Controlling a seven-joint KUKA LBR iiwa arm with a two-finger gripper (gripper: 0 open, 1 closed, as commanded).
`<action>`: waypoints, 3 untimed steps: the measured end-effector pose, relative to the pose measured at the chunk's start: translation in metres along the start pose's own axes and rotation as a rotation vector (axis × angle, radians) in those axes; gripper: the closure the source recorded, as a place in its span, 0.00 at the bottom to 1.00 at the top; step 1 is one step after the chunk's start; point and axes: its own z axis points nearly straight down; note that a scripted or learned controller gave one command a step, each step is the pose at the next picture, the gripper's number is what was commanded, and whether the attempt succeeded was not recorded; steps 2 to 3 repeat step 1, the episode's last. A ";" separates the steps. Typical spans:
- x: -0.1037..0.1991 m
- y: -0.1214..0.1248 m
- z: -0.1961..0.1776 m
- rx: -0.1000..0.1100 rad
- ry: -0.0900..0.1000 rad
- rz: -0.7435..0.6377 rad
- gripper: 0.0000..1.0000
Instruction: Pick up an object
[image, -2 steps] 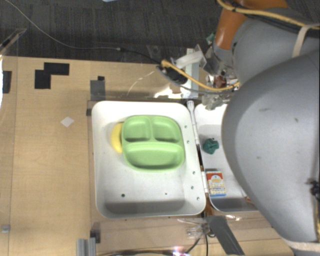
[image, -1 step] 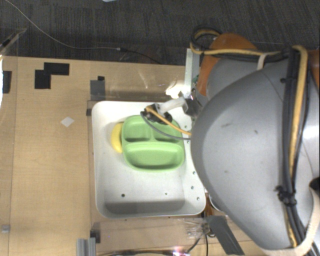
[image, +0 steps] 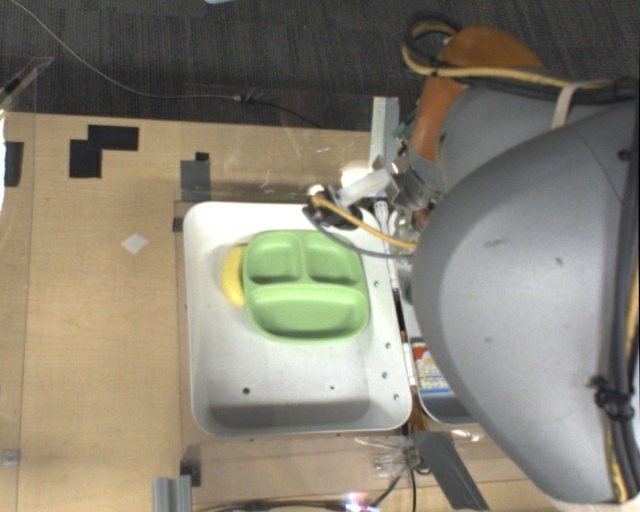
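A green divided plate (image: 303, 284) lies in the left white bin (image: 290, 400), toward its back right. A yellow object (image: 232, 275), partly hidden, pokes out from under the plate's left edge. The grey arm (image: 530, 290) covers the right bin, and its wrist end with yellow cables (image: 360, 205) sits over the left bin's back right corner, just behind the plate. The fingers are hidden among the cables and wrist parts.
The right bin is mostly hidden under the arm; a small card with red and blue print (image: 428, 366) shows at its left edge. The wooden bench (image: 90, 330) spreads out to the left. A metal post (image: 383, 125) stands behind the bins.
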 end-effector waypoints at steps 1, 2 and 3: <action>-0.037 0.102 -0.033 -0.001 -0.002 -0.058 1.00; -0.037 0.102 -0.033 -0.001 -0.002 -0.058 1.00; -0.037 0.102 -0.033 -0.001 -0.002 -0.058 1.00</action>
